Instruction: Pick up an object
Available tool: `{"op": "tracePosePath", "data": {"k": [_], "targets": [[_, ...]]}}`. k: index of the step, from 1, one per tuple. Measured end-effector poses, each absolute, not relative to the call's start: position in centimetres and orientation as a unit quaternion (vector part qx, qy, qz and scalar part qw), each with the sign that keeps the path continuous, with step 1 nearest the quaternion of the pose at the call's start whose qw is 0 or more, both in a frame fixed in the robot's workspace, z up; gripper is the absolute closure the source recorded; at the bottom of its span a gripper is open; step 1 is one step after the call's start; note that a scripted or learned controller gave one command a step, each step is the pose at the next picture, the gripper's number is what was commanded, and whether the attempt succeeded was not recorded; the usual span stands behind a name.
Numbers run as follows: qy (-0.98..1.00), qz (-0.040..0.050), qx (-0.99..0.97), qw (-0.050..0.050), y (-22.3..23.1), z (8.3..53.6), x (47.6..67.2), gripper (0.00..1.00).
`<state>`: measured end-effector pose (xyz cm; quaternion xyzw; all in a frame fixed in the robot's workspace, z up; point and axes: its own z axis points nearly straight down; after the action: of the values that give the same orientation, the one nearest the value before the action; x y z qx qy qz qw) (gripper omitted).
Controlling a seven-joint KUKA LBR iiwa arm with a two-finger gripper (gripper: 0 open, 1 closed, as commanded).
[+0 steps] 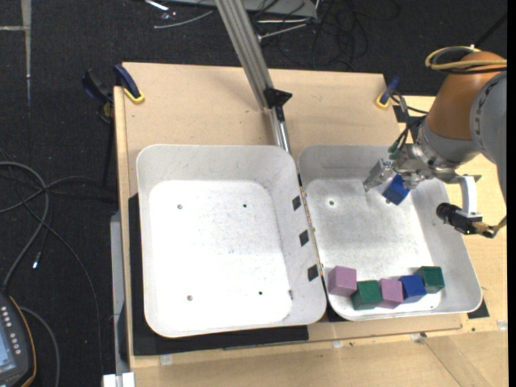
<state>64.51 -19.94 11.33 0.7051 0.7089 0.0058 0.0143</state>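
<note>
Over the right bin (379,232), the end effector (390,182) grips a blue block (395,189).

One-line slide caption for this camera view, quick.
Gripper holds a blue block above the right bin; five blocks line its near edge.

a pale wooden bench (210,107) sits on a dark floor (56,39) strewn with cables (32,208). a metal pole (242,39) slants across its far edge; blue-and-yellow clamps (125,83), apparently, grip the far corners.
</note>
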Motion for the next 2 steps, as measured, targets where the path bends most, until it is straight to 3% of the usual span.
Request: {"op": "tracePosePath", "data": {"k": [1, 2], "targets": [[0.708, 0.0082, 0.706, 0.022, -19.60, 11.23, 63.89, 0.00], [0.708, 0.0036, 0.706, 0.012, -20.10, 11.22, 64.24, 0.00]]}}
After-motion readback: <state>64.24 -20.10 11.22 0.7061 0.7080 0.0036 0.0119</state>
